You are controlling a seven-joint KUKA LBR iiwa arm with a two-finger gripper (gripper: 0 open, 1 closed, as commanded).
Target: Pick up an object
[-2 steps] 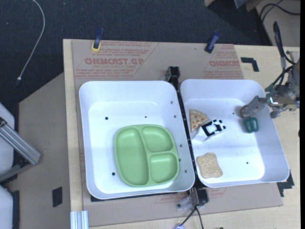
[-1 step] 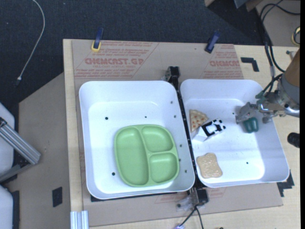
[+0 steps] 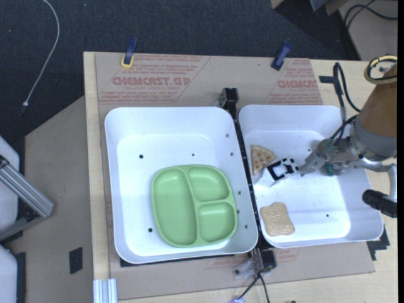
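Look at the right bin (image 3: pixel 328 229), where your arm (image 3: pixel 379 122) reaches in from three o'clock, its orange band sitting above the grey wrist. The gripper (image 3: pixel 281 169) is low over the left part of that bin, toward nine o'clock from the bin's middle, and its black fingers (image 3: pixel 276 171) point to the left wall. You can see white bin floor between the two fingertips, so they stand slightly apart with nothing caught between them. Just at ten o'clock from the fingertips lies a triangular toast-coloured piece (image 3: pixel 260 157), close against the bin's left wall; from this slant you cannot tell whether the fingers touch it, but they sit just beside its lower right edge. At six o'clock from the gripper, well apart from it, a tan slice of toy bread (image 3: pixel 276 219) lies flat near the bin's lower left corner. The left bin (image 3: pixel 126 137) holds a green divided plate (image 3: pixel 194 205) with three compartments, lying flat toward the five o'clock part of that bin. Both bins rest side by side on a brown board printed with red lettering (image 3: pixel 151 81), and a blue and yellow clamp (image 3: pixel 129 53) grips the board's far edge at eleven o'clock, with a blue clamp (image 3: pixel 281 55) further right at one o'clock.
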